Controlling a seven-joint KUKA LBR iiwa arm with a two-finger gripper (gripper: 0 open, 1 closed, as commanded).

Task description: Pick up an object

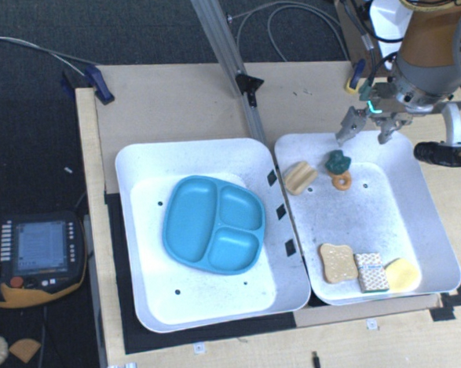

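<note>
My gripper (366,130) hangs over the far edge of the right bin (374,208), fingers spread open with nothing between them. Just below and to its left lie a dark green lump (338,162) and a small orange ring (341,182). A tan bread roll (299,177) rests near the bin's left wall. Along the bin's near edge sit a toast slice (338,262), a patterned square block (370,272) and a yellow round piece (402,274).
The left bin (152,303) bears a blue divided plate (214,224). A slanted metal pole (229,53) runs down to the gap between the bins. A teach pendant (37,252) lies off the bench at the left.
</note>
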